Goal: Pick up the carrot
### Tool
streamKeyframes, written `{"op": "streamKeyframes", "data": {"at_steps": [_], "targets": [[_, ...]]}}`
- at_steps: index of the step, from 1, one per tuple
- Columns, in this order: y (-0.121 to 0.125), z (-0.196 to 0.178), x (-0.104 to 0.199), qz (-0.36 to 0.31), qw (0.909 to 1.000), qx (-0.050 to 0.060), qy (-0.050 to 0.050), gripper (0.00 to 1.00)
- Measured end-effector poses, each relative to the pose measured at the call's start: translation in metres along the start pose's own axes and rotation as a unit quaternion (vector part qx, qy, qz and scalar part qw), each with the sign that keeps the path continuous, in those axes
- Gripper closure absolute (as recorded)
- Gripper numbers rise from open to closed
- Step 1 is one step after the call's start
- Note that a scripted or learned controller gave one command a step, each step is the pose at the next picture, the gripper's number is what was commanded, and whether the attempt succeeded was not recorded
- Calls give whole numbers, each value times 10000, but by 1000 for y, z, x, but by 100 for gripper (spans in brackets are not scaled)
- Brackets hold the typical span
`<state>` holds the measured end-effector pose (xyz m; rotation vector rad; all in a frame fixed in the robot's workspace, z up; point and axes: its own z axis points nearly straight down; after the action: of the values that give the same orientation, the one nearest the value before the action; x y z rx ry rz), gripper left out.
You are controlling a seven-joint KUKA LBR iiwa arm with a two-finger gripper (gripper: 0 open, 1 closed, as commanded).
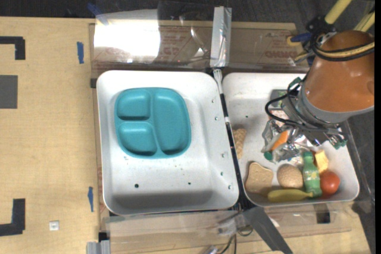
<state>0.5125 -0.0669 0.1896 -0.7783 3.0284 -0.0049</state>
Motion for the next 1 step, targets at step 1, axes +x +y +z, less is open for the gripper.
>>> {"op": "streamKeyframes", "data": {"at_steps": [1], "targets": [[0,-7,-1,18,10000,-9,-8,100]]}}
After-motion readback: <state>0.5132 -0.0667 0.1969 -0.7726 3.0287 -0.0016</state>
